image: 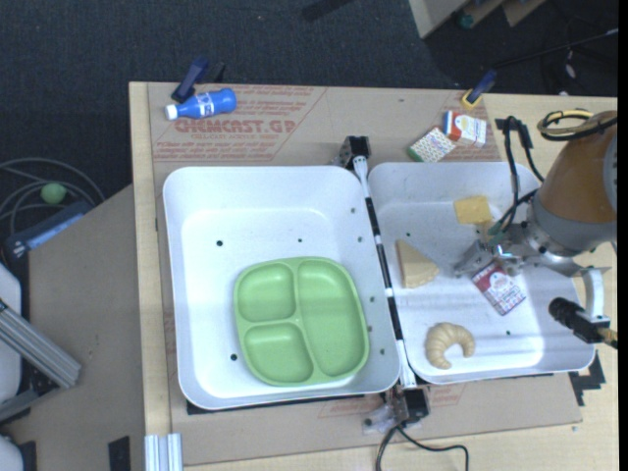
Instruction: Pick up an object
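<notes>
The right bin [432, 180] holds a croissant [448, 342] near its front, a pale cheese wedge [414, 264] by its left wall, a yellow block [473, 210] toward the back and a red-and-white packet [500, 289] in the middle. My gripper [490, 257] hangs low in this bin, just above the packet's upper edge and right of the cheese wedge. The grey arm with its orange band [579, 180] comes in from the right and hides the bin's right side.
The left bin [196, 214] holds a green divided plate [297, 319]. On the bench behind the bins lie a blue-and-white bottle [201, 104] and small cartons [447, 137]. Black cables [515, 150] run along the right bin's back right corner.
</notes>
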Controlling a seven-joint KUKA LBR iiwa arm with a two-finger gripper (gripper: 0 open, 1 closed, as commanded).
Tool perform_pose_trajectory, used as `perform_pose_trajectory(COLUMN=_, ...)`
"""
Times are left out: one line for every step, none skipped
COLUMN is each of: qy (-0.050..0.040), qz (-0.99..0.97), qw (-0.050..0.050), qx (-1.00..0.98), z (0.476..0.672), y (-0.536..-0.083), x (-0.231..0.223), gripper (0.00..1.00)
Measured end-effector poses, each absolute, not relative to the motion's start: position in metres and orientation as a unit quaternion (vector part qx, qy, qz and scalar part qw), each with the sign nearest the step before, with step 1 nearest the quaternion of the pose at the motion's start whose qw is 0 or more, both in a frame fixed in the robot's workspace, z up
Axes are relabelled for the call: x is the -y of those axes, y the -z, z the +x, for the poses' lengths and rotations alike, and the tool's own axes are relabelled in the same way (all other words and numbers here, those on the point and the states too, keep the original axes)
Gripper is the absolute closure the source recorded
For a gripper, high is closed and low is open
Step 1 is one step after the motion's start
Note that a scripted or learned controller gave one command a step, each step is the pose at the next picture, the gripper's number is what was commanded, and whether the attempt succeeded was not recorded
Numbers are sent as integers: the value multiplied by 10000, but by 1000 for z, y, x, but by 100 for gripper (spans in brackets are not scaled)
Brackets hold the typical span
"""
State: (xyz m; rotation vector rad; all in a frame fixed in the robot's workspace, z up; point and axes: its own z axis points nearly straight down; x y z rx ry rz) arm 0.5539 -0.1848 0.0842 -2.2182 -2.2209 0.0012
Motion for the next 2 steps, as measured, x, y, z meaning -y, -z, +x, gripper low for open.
perform_pose_trajectory(qy=-1, qz=-7068, qw=-2, qx=7074, z=554, y=-95, x=185, gripper=100)
perform_pose_trajectory(qy=-1, qz=-7069, qw=0, qx=7073, z=554, y=-94, x=185, gripper=0)
